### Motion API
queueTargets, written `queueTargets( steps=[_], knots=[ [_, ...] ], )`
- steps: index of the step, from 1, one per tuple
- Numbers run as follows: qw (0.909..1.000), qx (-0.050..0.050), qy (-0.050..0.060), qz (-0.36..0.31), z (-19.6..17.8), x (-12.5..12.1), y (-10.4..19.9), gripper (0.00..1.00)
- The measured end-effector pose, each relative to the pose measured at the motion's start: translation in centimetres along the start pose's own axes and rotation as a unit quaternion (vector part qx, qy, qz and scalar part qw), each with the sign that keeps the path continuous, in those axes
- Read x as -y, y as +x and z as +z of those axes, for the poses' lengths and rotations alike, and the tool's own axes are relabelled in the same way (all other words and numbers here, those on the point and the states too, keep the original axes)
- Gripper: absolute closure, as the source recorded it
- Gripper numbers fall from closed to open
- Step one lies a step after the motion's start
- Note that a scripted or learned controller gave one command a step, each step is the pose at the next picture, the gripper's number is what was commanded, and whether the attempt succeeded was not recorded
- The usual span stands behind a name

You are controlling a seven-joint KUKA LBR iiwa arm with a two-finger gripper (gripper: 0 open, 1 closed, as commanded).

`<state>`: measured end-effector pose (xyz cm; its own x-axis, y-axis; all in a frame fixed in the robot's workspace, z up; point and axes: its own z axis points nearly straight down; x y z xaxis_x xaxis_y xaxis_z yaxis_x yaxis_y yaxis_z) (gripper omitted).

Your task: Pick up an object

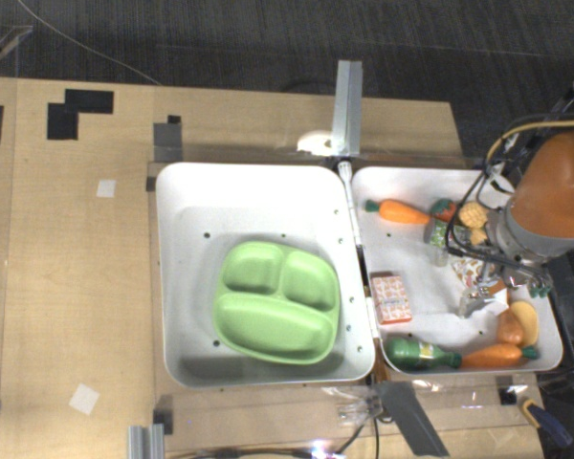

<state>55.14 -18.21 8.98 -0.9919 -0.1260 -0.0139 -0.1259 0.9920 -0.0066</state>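
The arm's orange band (558,187) hangs over the right bin (416,182), with the tool (478,290) lowered among the items; whether it is released or clenched cannot be told. Below it lie a carrot (496,356), a green bottle (421,354) and a yellow-orange fruit (518,321). A small patterned box (390,297) sits near the divider, and another carrot (403,212) lies near the far wall. The left bin (187,199) holds 1 green divided plate (277,300).
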Motion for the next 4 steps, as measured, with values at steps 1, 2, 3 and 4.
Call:
queueTargets(
  steps=[1, 2, 3, 4],
  knots=[
    [0.9976, 0.002, 0.0, 0.069, -0.1, 1.0, 5.8, 0.0],
    [0.9994, 0.004, 0.002, -0.035, -0.2, -0.7, 5.7, 0.0],
    [0.9966, 0.003, 0.002, -0.083, -0.2, -2.6, 5.0, 0.0],
    [0.9956, 0.004, 0.001, -0.094, -0.3, -7.0, 4.2, 0.0]
  ],
)
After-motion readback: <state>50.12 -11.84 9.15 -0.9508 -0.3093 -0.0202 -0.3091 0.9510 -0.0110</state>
